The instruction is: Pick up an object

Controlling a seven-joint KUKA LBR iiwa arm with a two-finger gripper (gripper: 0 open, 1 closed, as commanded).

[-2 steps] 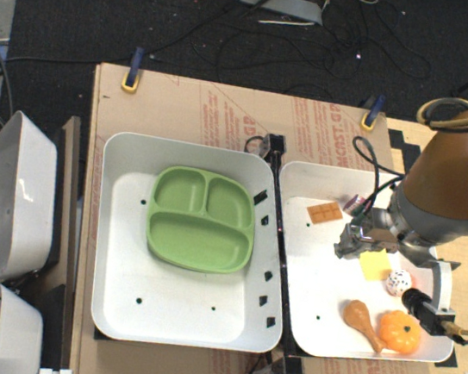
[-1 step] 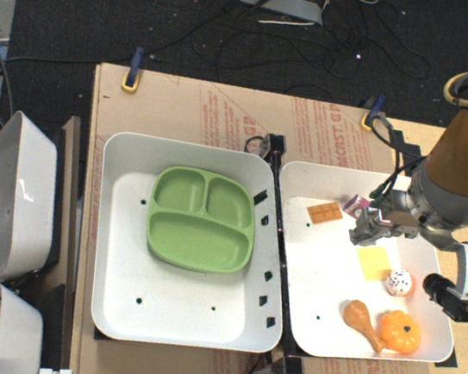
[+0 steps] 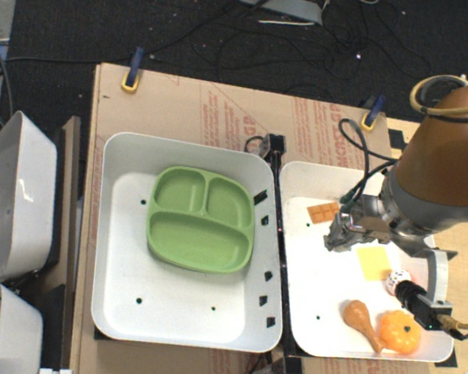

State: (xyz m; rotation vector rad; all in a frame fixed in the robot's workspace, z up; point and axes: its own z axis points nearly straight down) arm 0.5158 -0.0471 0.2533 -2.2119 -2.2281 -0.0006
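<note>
The right bin (image 3: 301, 322) holds an orange waffle-like piece (image 3: 323, 212) near its back left, a flat yellow square (image 3: 373, 263) in the middle, a tan drumstick shape (image 3: 362, 320) and an orange pumpkin (image 3: 400, 332) at the front right. A small white die (image 3: 397, 280) lies beside the yellow square. My gripper (image 3: 342, 235) hangs over the right bin, just right of the waffle piece and left of the yellow square. The wrist hides how the fingers stand.
The left bin (image 3: 113, 294) carries a green divided plate (image 3: 202, 220). A black divider with clips runs between the bins. Two clamps (image 3: 131, 79) hold the board's back edge. White bins stand off the bench at the far left.
</note>
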